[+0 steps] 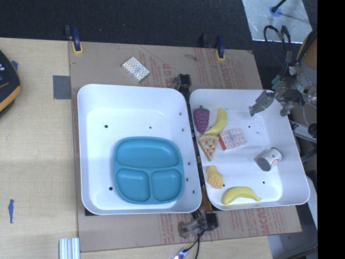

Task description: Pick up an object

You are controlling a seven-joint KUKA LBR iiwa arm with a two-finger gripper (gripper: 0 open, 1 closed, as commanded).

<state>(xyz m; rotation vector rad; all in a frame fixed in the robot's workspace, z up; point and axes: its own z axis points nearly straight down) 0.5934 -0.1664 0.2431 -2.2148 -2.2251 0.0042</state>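
The right bin (291, 144) holds several small objects. A purple bunch of grapes (200, 118) and a yellow banana (218, 121) lie at its far left. Below them are a red-and-white box (233, 138) and a pizza slice (207, 145). A grey can (268, 159) lies on its side towards the right. An orange-yellow toy (214, 177) and a second banana (240, 196) sit near the front wall. My gripper (271, 106) hangs over the bin's far right corner, open, with nothing between its fingers, apart from every object.
The left bin (97, 107) carries a blue divided plate (148, 169). A small patterned card (135, 68) lies on the board behind the bins. Clamps (219, 46) hold the board's far edge. A yellow-black device (6, 80) sits at the left edge.
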